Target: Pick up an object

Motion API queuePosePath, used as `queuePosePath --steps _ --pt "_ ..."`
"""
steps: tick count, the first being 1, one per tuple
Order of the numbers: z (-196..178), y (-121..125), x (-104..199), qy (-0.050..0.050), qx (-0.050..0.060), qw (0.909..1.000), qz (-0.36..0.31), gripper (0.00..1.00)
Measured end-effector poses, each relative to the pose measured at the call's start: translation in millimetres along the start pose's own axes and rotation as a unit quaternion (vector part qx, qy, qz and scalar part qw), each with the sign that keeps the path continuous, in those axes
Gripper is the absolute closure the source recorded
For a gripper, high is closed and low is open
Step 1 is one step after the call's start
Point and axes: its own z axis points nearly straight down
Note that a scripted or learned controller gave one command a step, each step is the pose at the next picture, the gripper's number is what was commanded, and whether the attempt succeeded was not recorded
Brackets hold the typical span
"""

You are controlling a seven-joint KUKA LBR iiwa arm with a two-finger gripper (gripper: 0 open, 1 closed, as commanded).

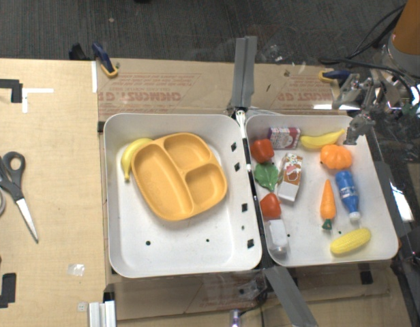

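My gripper (354,127) hangs at the back right corner of the right bin (384,203), just right of a yellow banana (322,139) and above an orange fruit (335,157). Nothing shows in its grasp. In the same bin lie a blue bottle (346,193), a carrot (327,201), a yellow corn cob (350,241), a small carton (290,177), a can (283,137), a red pepper (262,150), a green piece (267,176), a red fruit (270,205) and a clear bottle (277,237).
The left bin (128,244) holds a yellow divided plate (179,176) with a second banana (131,157) at its left rim. Scissors (16,189) lie on the bench at far left. A grey divider bar (244,73) stands between the bins at the back.
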Motion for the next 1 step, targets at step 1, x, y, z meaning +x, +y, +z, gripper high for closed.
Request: queuePosePath --steps 1 --pt "157.9 -18.5 38.9 -0.001 0.001 0.9999 0.013 0.0"
